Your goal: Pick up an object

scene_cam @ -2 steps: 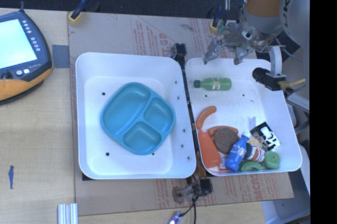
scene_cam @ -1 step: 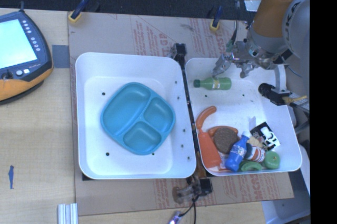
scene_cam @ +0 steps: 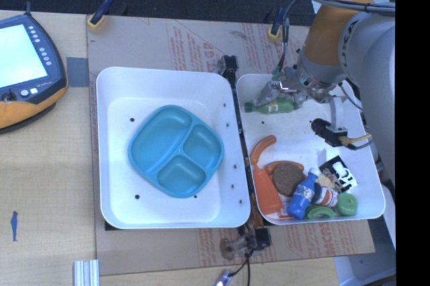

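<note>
From my seat, the nearest clutter sits in the near end of the right bin [scene_cam: 295, 135]: an orange spatula [scene_cam: 263, 178], a brown disc [scene_cam: 287, 175] resting on it, a blue bottle [scene_cam: 302, 195], green pieces [scene_cam: 322, 212] and a black-and-white item [scene_cam: 340, 174], all heaped and touching. I judge that a poor spot for a clean grab.

The left bin [scene_cam: 117, 110] holds one thing: a blue divided plate [scene_cam: 176, 150], flat and roughly central.

Further back, a green bottle [scene_cam: 274, 105] lies on its side alone at the right bin's far end, well apart from the heap. That is probably why the gripper [scene_cam: 290, 88] hangs right over it. I cannot tell whether the gripper is clenched or released, so I won't call the bottle grasped; it looks to be resting on the bin floor.

Beyond the bins, a teach pendant [scene_cam: 23, 73] lies at the bench's left.
</note>
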Motion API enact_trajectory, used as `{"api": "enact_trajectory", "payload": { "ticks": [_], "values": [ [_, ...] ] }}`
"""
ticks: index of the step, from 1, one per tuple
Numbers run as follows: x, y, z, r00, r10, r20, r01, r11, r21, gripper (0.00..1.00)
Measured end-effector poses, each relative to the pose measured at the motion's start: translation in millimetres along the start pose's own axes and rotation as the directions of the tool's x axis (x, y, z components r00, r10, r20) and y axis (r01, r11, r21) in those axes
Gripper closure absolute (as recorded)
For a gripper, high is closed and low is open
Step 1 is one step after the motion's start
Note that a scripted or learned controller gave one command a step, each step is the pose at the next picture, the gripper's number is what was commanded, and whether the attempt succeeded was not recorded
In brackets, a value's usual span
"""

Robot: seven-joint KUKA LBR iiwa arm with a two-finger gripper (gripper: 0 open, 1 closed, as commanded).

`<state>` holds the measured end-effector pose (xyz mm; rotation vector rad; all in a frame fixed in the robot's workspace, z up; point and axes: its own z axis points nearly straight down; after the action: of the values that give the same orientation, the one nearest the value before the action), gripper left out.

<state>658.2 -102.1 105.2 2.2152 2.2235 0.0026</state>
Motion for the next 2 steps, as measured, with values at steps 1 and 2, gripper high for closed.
{"api": "enact_trajectory", "payload": {
  "ticks": [1,2],
  "values": [
    [-2,0,-13,1.000,-0.003,0.001,0.003,1.000,0.003,1.00],
    [48,-13,-177,1.000,-0.001,0.000,0.001,1.000,0.003,1.00]
  ]
}}
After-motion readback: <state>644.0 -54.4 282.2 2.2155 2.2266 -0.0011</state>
